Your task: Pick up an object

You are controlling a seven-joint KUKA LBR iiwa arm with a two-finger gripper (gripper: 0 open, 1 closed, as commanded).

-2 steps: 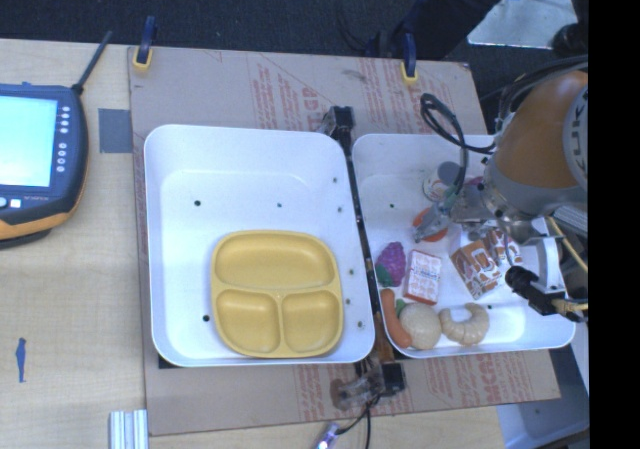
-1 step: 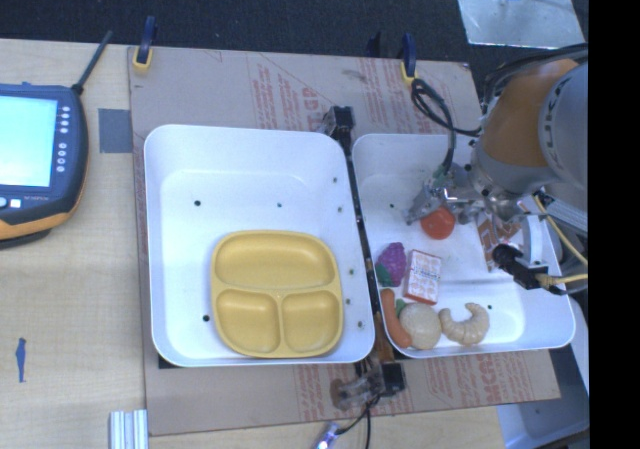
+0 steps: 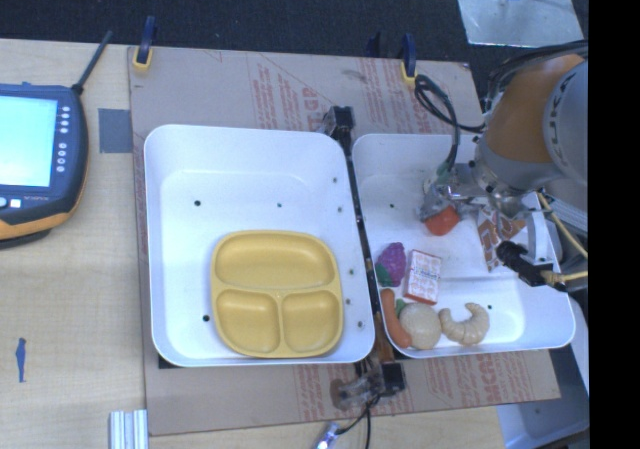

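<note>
Camera view: pincer (image 3: 443, 205) touching red tomato (image 3: 441, 222).

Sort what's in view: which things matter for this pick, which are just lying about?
Job:
gripper
round red-orange object under it
purple lump
red-and-white carton
orange carrot
cream ball
tan croissant
right white bin

Lying about:
yellow divided plastic tray
left white bin
handheld screen pendant

Faint red lettering is running across the cardboard sheet (image 3: 300, 87) and the small red-and-white carton (image 3: 423, 277), but none is reading clearly.
</note>
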